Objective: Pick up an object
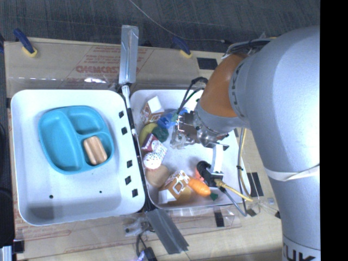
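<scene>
My gripper (182, 134) hangs low over the middle of the right bin (169, 94), at the end of the grey arm with the orange band. Just left of it lie a blue object (166, 122), a green object (162, 132) and a yellow banana (146, 133). A white and brown carton (152, 108) stands at the bin's back left. Toward the front lie a white dotted die (155, 158), a tan roll (157, 174), a small brown and white box (178, 184) and an orange carrot (200, 187). Nothing is visibly held.
The left bin (65, 203) holds a blue divided plate (58, 140) with a brown bun (95, 149) in its right compartment. A metal divider strip (129, 48) runs between the bins. The arm's bulk covers the right bin's right side.
</scene>
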`<control>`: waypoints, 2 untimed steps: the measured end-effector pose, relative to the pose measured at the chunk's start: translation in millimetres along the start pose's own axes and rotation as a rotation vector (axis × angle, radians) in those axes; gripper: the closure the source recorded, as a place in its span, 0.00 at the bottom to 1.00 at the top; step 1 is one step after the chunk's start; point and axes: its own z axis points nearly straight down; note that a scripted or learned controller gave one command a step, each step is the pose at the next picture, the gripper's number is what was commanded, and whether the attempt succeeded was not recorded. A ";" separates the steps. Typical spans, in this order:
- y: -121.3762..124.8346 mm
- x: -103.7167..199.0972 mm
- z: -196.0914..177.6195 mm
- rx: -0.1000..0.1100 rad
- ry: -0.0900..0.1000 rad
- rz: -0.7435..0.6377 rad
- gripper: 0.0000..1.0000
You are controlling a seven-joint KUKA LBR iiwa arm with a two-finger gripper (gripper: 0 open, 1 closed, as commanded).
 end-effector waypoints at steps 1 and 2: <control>-0.3 0.3 0.4 0.001 0.000 -0.001 0.00; 25.1 22.1 -49.4 -0.002 -0.001 -0.243 0.00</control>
